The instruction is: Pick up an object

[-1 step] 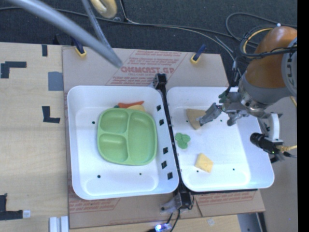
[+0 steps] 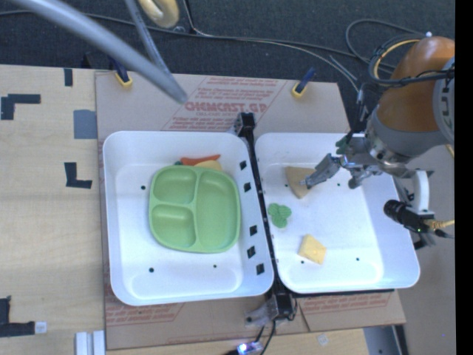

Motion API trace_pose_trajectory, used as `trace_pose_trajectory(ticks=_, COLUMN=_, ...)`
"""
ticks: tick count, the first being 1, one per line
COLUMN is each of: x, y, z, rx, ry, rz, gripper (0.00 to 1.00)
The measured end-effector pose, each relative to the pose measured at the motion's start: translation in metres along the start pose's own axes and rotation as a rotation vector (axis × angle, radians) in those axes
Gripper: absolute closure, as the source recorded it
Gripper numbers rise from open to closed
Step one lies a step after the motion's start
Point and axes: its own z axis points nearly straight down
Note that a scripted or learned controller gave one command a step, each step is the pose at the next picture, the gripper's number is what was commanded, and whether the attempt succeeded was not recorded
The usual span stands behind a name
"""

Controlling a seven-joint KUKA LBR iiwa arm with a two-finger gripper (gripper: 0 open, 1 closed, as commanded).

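Observation:
In the right bin lie a tan wedge-shaped piece near the back left, a small green leafy piece by the divider, and a yellow cheese-like wedge toward the front. My gripper hangs over the back of this bin, just right of the tan wedge. Its fingers are spread apart, one finger reaching toward the wedge's right edge. Nothing sits between them.
The left bin holds a green divided plate with an orange strip and a yellowish piece behind it. A black divider clip row separates the bins. Cables run behind the bench, and a grey pole crosses the top left.

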Motion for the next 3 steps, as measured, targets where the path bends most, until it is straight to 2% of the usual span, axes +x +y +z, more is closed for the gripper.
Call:
trace_pose_trajectory(ticks=2, x=0.007, y=0.005, z=0.091, rx=0.005, ry=0.000, rz=0.000, gripper=0.00)
trace_pose_trajectory(ticks=3, x=0.006, y=0.005, z=0.143, rx=-0.001, ry=-0.002, rz=0.001, gripper=0.00)
